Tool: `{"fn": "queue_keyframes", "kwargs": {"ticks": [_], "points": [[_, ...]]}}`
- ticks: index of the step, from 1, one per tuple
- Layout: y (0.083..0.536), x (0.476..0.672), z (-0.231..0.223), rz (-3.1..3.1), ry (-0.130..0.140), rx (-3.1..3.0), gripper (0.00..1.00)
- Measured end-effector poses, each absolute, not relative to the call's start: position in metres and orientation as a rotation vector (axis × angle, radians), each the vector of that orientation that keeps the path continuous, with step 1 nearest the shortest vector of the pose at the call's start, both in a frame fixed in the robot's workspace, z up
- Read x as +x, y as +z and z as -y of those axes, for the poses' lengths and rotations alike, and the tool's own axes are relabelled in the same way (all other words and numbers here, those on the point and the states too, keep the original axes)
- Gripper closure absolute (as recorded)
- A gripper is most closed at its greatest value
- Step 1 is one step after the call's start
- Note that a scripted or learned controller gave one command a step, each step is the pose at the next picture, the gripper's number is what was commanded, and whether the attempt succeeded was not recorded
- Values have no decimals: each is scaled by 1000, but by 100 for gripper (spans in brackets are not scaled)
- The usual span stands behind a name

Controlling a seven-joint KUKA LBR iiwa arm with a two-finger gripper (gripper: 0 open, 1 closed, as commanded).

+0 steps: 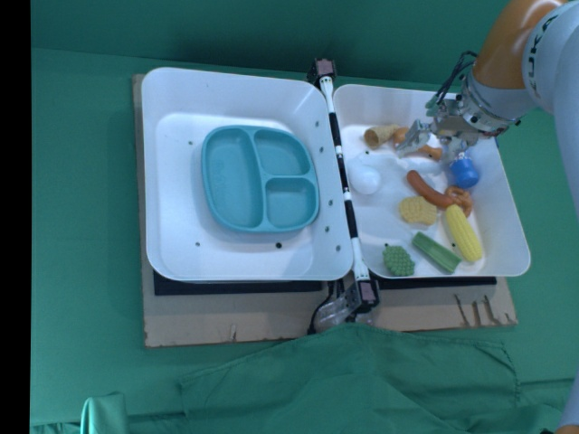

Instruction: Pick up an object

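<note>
- Pincer [432, 139] sits low over the far part of the right bin [507, 260], arm [516, 57] coming in from the right; fingers too blurred and small, cannot tell if wide or narrow, nothing seen between them.
- Just under/beside it: a small orange carrot-like piece [425, 150] and a tan cone-shaped piece [382, 135] to its left; blue round item [465, 172] just right of the fingertips.
- Further out in the same bin: white egg-like lump [365, 178], sausage [427, 189], yellow waffle-ish disc [418, 211], corn cob [462, 232], green stick [436, 252], broccoli-like bit [397, 260].
- Left bin [172, 242] holds a teal divided plate [261, 178], well apart from the pincer.
- Step, my read: approach/descent on a target, likely the orange piece; no grasp confirmed.
- Next move needs: settle the tips either side of one item, avoid nudging the blue one, close, then lift straight up clear of the bin wall.
</note>
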State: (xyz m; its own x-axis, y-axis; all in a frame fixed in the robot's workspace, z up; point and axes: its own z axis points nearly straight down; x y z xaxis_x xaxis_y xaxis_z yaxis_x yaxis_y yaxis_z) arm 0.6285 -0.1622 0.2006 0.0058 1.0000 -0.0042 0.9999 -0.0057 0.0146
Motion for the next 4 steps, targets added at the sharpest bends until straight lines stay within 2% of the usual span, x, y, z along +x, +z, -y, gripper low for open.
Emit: {"fn": "queue_keyframes", "kwargs": {"ticks": [1, 2, 3, 4], "points": [[214, 630, 164, -2197, 17, 2217, 100], [214, 630, 164, -2197, 16, 2218, 0], [226, 595, 151, -2215, 1, 2225, 0], [198, 663, 179, -2217, 9, 2216, 0]]}}
